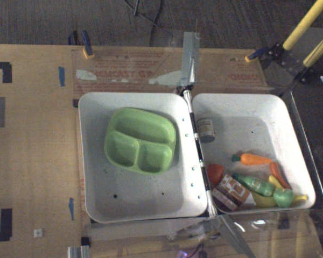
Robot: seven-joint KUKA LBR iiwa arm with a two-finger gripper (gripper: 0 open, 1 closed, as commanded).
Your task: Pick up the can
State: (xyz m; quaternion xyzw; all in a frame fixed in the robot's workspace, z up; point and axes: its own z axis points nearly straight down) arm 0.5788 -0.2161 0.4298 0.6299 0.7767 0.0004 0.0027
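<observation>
I see the can (pixel 205 129) lying against the left wall of the right bin (pixel 269 107), near its far corner. The green divided plate (pixel 140 140) sits in the left bin (pixel 97 198). I can't tell the gripper's state.

Both bins, the left bin (pixel 97 198) and the right bin (pixel 258 112), are white. The divided plate (pixel 140 140) is light green. The can (pixel 205 129) is pale grey with a darker label band. The toy carrot (pixel 255 159) is orange with a green tip. The bottle (pixel 254 185) is green, and the bench (pixel 32 160) is tan.
</observation>
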